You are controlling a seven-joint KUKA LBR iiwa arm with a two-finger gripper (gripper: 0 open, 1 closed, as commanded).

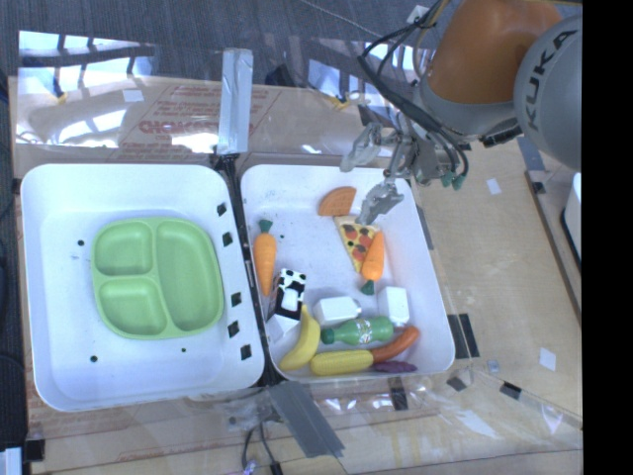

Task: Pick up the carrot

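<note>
Two carrots lie in the right bin (pixel 431 265). One carrot (pixel 265 257), orange with a green top, rests along the bin's left wall. A second carrot (pixel 373 257) lies beside a pizza slice (pixel 353 234) near the bin's middle right. My gripper (pixel 371 178) hovers over the bin's far right part, just above the pizza slice and to the right of an orange wedge (pixel 337 201). Its fingers stand open with nothing between them.
The left bin (pixel 40 265) holds a green divided plate (pixel 158 277). The near end of the right bin is crowded with a black-and-white carton (pixel 289 293), two white blocks (pixel 338 309), bananas (pixel 302 341), a green bottle (pixel 358 332) and a red sausage (pixel 396 344).
</note>
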